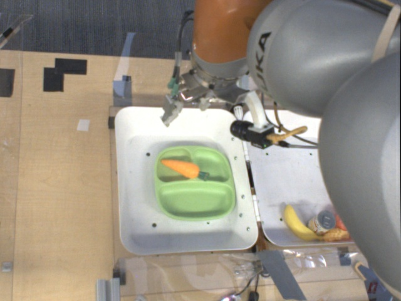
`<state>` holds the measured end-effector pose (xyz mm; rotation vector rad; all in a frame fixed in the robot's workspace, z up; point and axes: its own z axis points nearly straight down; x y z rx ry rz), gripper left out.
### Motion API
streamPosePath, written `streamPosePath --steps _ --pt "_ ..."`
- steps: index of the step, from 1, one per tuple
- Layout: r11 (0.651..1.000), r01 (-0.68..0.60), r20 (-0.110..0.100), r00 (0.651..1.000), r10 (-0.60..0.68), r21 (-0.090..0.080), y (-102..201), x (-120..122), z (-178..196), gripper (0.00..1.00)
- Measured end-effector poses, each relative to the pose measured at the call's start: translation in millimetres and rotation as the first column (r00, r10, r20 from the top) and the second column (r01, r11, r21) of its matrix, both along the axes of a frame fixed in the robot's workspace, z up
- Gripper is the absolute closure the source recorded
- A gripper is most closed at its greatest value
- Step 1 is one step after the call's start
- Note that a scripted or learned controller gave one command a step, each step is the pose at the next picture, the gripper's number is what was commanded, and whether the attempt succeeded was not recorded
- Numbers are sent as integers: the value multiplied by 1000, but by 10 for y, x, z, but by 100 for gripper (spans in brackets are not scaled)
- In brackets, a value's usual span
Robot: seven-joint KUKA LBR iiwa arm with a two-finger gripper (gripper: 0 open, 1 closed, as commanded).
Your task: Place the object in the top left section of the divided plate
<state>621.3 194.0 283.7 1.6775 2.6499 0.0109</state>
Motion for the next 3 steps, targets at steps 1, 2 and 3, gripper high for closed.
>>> streamPosePath --steps 1,2,3 --pt "991 137 -2 991 -137 0 -314 482 91 0" --pt "983 183 -2 983 -183 1 -259 478 653 0" --pt "999 32 -4 999 -32 0 136 476 -173 0"
